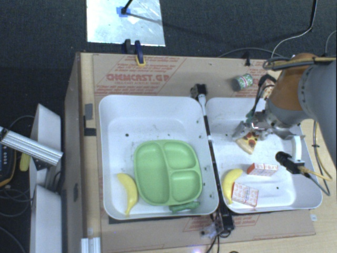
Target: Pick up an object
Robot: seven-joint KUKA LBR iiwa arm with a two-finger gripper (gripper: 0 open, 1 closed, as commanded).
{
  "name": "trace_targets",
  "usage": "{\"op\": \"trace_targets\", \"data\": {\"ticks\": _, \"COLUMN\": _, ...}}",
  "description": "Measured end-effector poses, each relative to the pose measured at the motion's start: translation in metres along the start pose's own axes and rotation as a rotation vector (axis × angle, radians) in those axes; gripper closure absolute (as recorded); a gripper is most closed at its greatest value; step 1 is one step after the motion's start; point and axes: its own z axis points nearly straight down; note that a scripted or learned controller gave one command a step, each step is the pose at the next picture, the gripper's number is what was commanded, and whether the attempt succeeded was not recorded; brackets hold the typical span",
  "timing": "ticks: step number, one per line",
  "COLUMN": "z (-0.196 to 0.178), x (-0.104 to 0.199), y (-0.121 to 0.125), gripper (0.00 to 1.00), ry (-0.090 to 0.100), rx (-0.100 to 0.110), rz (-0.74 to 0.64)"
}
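The gripper [251, 128] hangs low in the right bin [310, 194], in the right middle of the frame, right over a pizza slice [246, 143] and maybe touching it (I cannot tell if it is apart or together). Lower down lie a small red box [262, 168], a banana [230, 182] and a red and white packet [245, 194]. The left bin [113, 115] holds a green plate [167, 173] and another banana [128, 192]. A small can [243, 81] sits on the cardboard above.

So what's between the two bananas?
In the camera view, the green tray and the bins' divider lie between the left banana and right banana.
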Motion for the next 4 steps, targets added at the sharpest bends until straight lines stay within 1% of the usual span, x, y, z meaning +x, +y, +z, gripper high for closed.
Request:
{"op": "trace_targets", "data": {"ticks": 1, "z": -0.012, "x": 0.001, "y": 0.002, "gripper": 1.0, "ry": 0.0, "rx": -0.004, "rz": -0.003}}
{"op": "trace_targets", "data": {"ticks": 2, "z": -0.085, "x": -0.07, "y": -0.035, "gripper": 1.0, "ry": -0.002, "rx": -0.003, "rz": 0.0}}
{"op": "trace_targets", "data": {"ticks": 3, "z": -0.085, "x": -0.069, "y": -0.035, "gripper": 0.0, "ry": 0.0, "rx": -0.002, "rz": -0.001}}
{"op": "trace_targets", "data": {"ticks": 4, "z": -0.083, "x": -0.054, "y": 0.034, "gripper": 0.0, "ry": 0.001, "rx": -0.002, "rz": -0.003}}
